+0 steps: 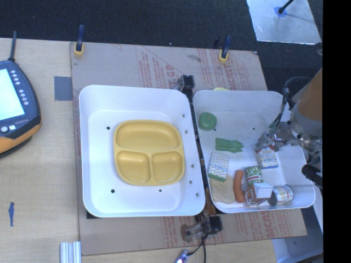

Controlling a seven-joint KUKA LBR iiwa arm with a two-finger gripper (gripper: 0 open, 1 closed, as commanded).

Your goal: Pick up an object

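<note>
Camera view. Two white bins side by side on the worktop [49, 201], over cardboard with red print.

Left bin [90, 147]: a yellow plate [149, 151] with three compartments, at its middle.

Right bin [249, 106]: the pickable things. Green disc [207, 121] near the far-left corner, green pepper [228, 145] just nearer. Patterned box [218, 165] by the left edge. Sausage [238, 185], upright can [253, 175], white box [262, 190] and lying can [283, 193] crowded along the near edge. Small carton [267, 159] towards the right edge.

Gripper [267, 142] low over the right bin near its right edge, just beyond the small carton. Open or closed: cannot tell. Nothing seen held.

Likely risks: closing beside the carton instead of around it; nudging it into the cans; catching the bin's right wall; the lying can rolling if bumped.

Writing: red cardboard print and the packet labels too small to read. Pendant [13, 106] screen at the worktop's left edge, unreadable.
</note>
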